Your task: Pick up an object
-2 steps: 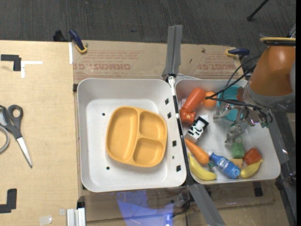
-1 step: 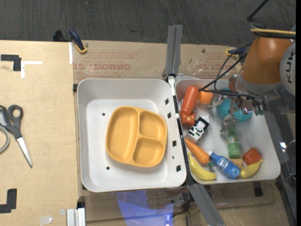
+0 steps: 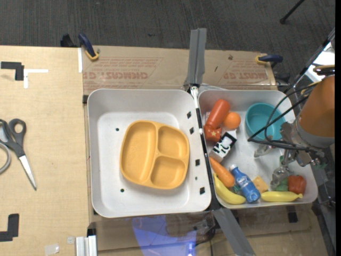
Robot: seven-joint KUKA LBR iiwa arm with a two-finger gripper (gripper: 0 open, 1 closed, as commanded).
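Gripper (image 3: 283, 168) hangs over right bin (image 3: 250, 148), state can't be told; it should descend plumb on red pepper (image 3: 297, 184), clear of banana (image 3: 281, 197).

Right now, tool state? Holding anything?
Tool: low in the right bin, above the red pepper. Open or shut cannot be told; no held object visible.

Robot lab: clamped cardboard (image 3: 160, 68) on bench, white bins (image 3: 101, 143), scissors (image 3: 20, 151).
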